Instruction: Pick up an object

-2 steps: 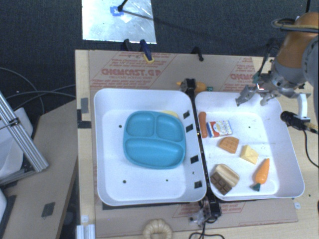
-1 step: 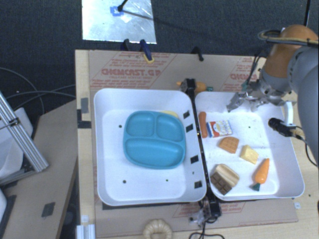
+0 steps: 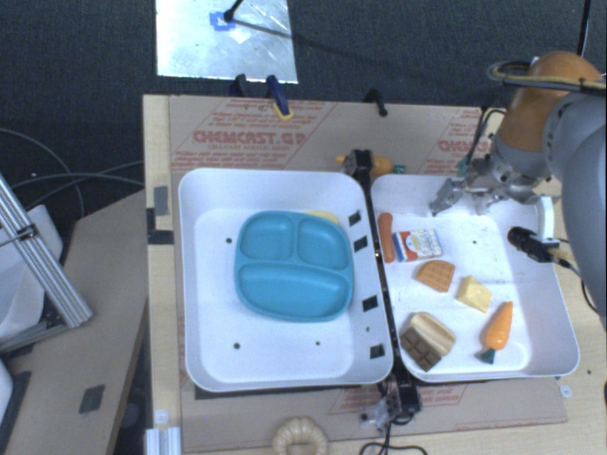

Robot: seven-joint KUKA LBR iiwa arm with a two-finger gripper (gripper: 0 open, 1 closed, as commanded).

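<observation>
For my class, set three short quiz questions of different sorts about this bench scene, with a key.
1. True or false: the blue divided plate lies in the left bin.
2. Multiple choice: which item lies nearest the right bin's front right corner? A) hot dog B) carrot C) small carton
3. Fill in: the end effector hovers over the ____ bin.

Key: 1 true; 2 B; 3 right.
</observation>
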